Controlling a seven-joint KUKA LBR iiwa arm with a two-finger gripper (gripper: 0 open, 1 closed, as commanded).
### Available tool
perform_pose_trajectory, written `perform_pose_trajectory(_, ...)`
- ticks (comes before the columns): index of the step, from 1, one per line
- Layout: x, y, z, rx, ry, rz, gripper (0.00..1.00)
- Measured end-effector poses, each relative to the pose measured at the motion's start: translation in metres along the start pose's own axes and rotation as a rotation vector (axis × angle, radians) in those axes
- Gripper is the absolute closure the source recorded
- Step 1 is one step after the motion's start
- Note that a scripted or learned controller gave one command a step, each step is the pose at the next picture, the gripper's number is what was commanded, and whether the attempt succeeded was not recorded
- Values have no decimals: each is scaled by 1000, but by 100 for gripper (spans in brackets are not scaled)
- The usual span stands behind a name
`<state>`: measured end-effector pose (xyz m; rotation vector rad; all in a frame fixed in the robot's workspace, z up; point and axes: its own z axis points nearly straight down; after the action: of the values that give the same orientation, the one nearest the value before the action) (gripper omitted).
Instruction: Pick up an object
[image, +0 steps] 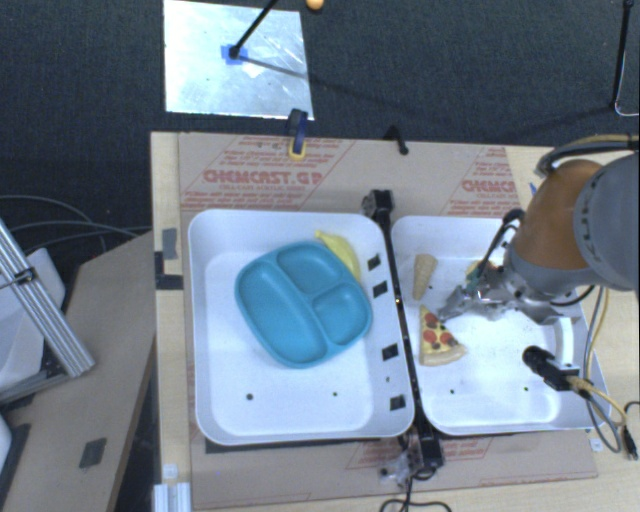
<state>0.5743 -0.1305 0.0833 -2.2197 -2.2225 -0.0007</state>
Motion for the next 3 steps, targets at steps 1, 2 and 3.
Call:
perform_pose_trajectory(1, 27, -64, -1, 1, 0, 1, 0)
perform_pose_trajectory(2, 86, -77, -102, 0, -1, -4, 0)
perform_pose_trajectory(3, 166, -87, -119, -2, 0, -6, 0)
